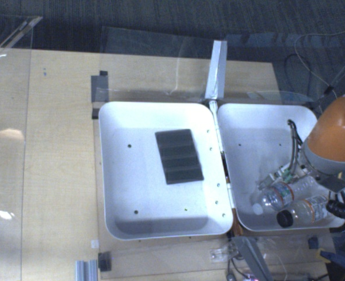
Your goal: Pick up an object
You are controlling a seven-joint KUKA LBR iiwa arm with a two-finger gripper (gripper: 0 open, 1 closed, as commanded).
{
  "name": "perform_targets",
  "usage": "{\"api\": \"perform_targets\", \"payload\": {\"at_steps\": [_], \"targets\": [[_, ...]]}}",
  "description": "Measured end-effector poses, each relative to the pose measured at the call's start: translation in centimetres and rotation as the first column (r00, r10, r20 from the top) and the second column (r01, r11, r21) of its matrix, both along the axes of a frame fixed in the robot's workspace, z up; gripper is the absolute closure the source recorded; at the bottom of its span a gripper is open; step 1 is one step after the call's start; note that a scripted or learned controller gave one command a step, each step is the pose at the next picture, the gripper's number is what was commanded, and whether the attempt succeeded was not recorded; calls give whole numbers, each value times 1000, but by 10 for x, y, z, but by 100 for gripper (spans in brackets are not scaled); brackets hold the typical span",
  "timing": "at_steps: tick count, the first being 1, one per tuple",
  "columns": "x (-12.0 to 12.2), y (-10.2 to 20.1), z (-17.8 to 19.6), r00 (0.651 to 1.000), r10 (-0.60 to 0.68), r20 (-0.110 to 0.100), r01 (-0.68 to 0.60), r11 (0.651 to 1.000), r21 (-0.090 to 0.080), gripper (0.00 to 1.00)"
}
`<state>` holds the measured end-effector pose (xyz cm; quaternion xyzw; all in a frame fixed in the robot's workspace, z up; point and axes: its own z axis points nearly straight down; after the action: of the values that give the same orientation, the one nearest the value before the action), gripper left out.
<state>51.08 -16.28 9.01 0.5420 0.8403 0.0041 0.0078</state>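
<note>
Two clear plastic bottles lie in the right bin [248, 127] near its front right corner. One bottle [276, 196] has a coloured label and a white cap pointing left. The other bottle [310, 211] has a black cap and lies just in front of it. My gripper [285, 177] is low in this bin, directly over the labelled bottle, below the orange band [336, 136] of the arm. Whether it touches the bottle cannot be made out. A dark ribbed rectangular pad [179, 156] lies flat in the middle of the left bin [120, 174].
A metal divider post [216, 69] stands behind the seam between the bins. Cables hang along the arm and behind the right bin. The wooden bench [44, 157] stretches to the left. Black brackets hold the left bin's corners.
</note>
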Motion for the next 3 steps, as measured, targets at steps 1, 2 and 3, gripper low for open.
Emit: {"api": "perform_targets", "payload": {"at_steps": [1, 2, 3], "targets": [[4, 3, 13, 1000, 3, 11, -3, 1000, 1, 100], [49, 95, 97, 996, 84, -10, -84, 996, 1, 100], [49, 95, 97, 996, 84, -10, -84, 996, 1, 0]]}}
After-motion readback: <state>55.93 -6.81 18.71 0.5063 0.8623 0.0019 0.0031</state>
